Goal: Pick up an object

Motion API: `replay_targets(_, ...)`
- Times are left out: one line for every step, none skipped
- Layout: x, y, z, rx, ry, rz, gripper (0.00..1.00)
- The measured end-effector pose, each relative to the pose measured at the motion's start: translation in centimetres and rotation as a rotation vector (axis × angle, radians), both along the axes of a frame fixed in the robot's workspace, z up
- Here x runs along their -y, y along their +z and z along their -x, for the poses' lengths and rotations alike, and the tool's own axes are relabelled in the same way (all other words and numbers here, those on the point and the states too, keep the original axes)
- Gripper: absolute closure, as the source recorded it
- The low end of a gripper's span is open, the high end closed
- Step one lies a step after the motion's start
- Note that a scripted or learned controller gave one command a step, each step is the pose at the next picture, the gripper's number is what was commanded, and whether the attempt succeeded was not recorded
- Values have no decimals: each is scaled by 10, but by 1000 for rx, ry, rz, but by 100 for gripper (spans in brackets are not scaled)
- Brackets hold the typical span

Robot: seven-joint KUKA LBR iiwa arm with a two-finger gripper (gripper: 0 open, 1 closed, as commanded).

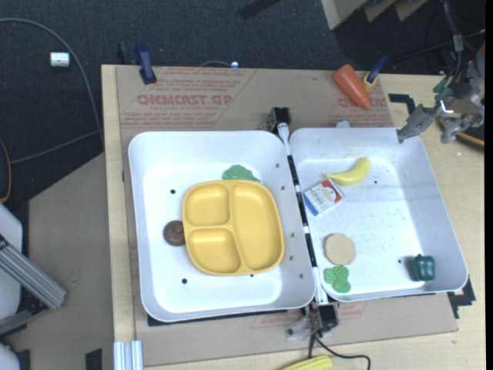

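The right bin point(439, 206) holds a yellow banana point(350, 172), a small white, blue and red carton point(322, 197), a tan round disc point(339, 249), a green leafy piece point(337, 278) and a dark teal object point(420, 267). In the left bin point(146, 206) lies a yellow divided plate point(231, 227), with a green item point(240, 173) behind it and a brown round piece point(174, 233) at its left. My gripper point(412, 123) hangs over the right bin's far right corner, apart from every object, with nothing seen in it.
An orange carrot-like toy point(353, 87) lies on the board behind the right bin. A blue clamp point(144, 64) stands at the board's far left corner. Black clips point(280, 119) join the bins at the middle. Cables and hardware crowd the right edge.
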State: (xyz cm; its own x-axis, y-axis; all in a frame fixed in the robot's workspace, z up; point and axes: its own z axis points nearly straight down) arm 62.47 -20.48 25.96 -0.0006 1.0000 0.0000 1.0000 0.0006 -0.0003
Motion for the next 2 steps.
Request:
replay_targets(-23, -107, -41, -5, 1, -2, 0)
replay_targets(-27, -176, -41, -3, 1, 0, 0)
